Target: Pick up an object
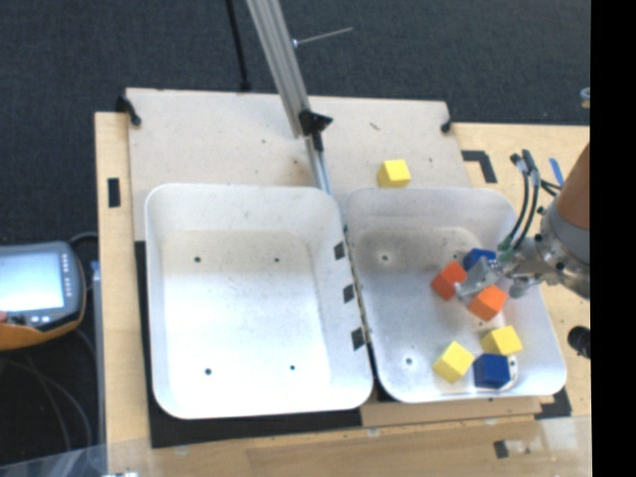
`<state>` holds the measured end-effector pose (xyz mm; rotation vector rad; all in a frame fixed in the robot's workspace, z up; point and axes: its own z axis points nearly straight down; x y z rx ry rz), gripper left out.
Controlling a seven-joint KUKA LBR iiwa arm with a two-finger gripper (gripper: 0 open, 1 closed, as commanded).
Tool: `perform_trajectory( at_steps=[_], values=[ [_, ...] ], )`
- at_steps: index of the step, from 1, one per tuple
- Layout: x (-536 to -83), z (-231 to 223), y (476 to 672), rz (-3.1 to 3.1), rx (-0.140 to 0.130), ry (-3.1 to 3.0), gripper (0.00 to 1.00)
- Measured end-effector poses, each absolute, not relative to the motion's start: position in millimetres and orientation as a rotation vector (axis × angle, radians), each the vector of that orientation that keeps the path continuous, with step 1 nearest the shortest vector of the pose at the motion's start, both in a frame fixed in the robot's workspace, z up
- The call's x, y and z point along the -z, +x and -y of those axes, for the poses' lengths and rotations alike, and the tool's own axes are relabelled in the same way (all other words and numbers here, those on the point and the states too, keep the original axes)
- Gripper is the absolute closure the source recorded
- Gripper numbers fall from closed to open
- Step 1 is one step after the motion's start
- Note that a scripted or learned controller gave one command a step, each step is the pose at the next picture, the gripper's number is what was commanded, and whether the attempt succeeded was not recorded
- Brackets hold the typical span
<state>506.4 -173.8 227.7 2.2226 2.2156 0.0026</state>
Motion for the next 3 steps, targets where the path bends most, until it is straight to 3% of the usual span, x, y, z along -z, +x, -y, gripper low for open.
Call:
perform_trajectory(
  at_steps=[1, 2, 3],
  values=[
    [-135, 195, 531.9, -2.216, 0.002, 2.218, 0.0],
    [-124, 205, 565.0, -2.206, -0.013, 2.203, 0.0],
    [-125, 208, 637.2, -2.218, -0.008, 2.207, 0.0]
  ],
)
